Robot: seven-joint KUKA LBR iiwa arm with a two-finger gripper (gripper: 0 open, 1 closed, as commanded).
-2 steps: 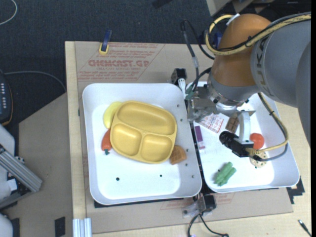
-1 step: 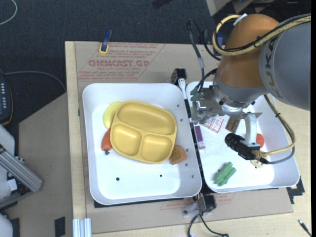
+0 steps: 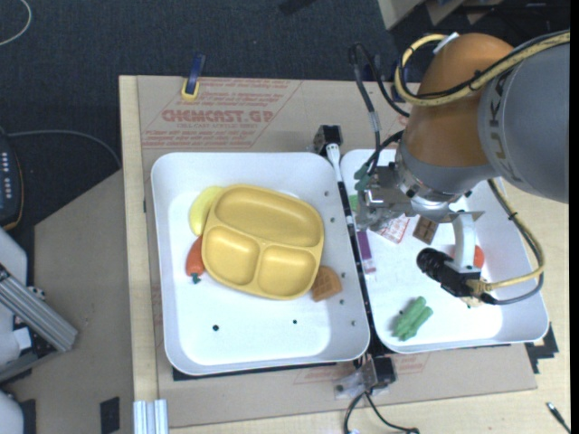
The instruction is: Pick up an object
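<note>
1. Objects for picking lie in two white bins side by side on the bench (image 3: 145, 134); the task names no particular one, so any could serve.
2. In the left bin (image 3: 172, 242), a yellow divided tray (image 3: 262, 240) lies tilted over a smaller yellow piece (image 3: 203, 208), with an orange carrot-like toy (image 3: 194, 259) at its left edge and a brown lump (image 3: 327, 283) touching its lower right corner.
3. In the right bin (image 3: 520, 319), a green ridged toy (image 3: 412, 318) lies alone near the front, well placed for a clean grasp; it looks small, soft-edged and bright. A purple stick (image 3: 365, 247) lies along the wall between the bins, and red-and-white pieces (image 3: 394, 229) sit close under the wrist.
4. The gripper (image 3: 384, 202) hangs low over the back left of the right bin, probably to reach the items clustered there. The arm's bulk hides its tips, so I cannot tell whether it is spread or pinching anything.
</note>
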